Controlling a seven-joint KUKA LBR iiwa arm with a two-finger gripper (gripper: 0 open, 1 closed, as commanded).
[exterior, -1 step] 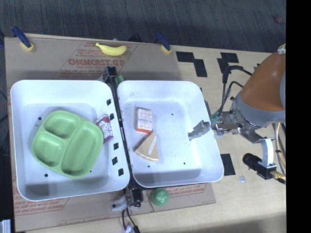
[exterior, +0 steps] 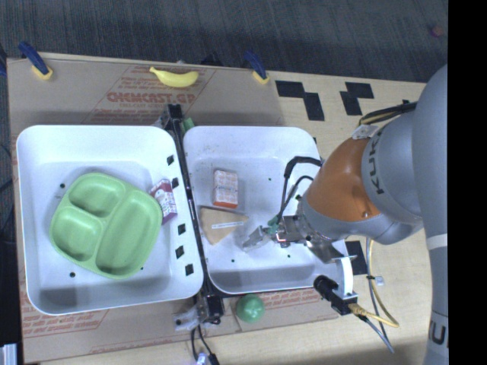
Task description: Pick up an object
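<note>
The right bin (exterior: 251, 139) holds a small orange-and-white box (exterior: 225, 188) and, just below it, a tan wedge-shaped piece (exterior: 219, 224). My gripper (exterior: 257, 239) is low in this bin, just right of the wedge's tip, and may be touching it. Nothing is visibly held. The grey arm with its orange band (exterior: 346, 192) reaches in from the right and hides the bin's right side. In the left bin (exterior: 30, 158) lie a green divided plate (exterior: 106, 223) and a small dark red packet (exterior: 163, 200) against the right wall.
A yellow banana (exterior: 175, 75) lies on the cardboard behind the bins. A green ball (exterior: 249, 308) sits on the bench in front of the right bin. Blue clamps (exterior: 35, 59) (exterior: 255, 65) hold the cardboard's far edge. Cables trail by the arm (exterior: 373, 318).
</note>
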